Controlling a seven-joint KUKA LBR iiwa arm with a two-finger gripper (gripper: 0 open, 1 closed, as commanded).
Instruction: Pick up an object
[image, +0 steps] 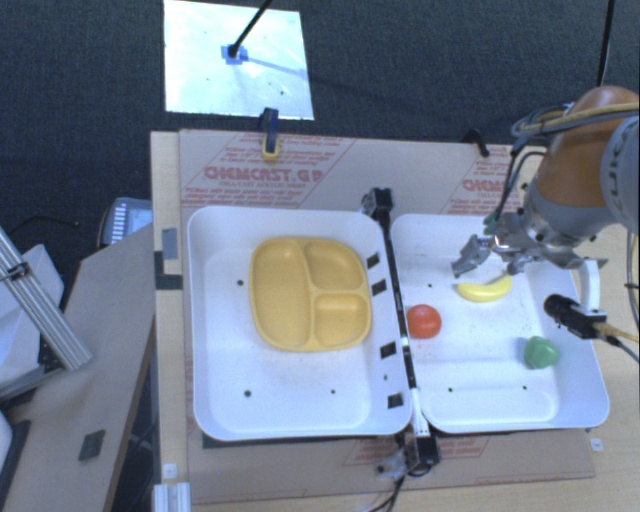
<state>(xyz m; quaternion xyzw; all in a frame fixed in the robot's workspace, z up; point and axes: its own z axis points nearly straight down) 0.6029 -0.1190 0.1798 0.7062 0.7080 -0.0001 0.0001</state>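
Observation:
The right bin (470, 405) holds three small objects. A yellow banana (484, 290) lies near its middle back. An orange-red ball (424, 321) rests by the bin's left wall. A green object (540, 352) sits at the right side. My gripper (493, 257) hangs just above the banana, its fingers open, one grey finger (469, 259) reaching left of the fruit. Nothing sits between the fingers.
The left bin (225, 390) carries a yellow divided tray (308, 294). A black divider with clips (393, 320) runs between the bins. A black cylinder (568, 316) on the arm's side overhangs the right bin near the green object.

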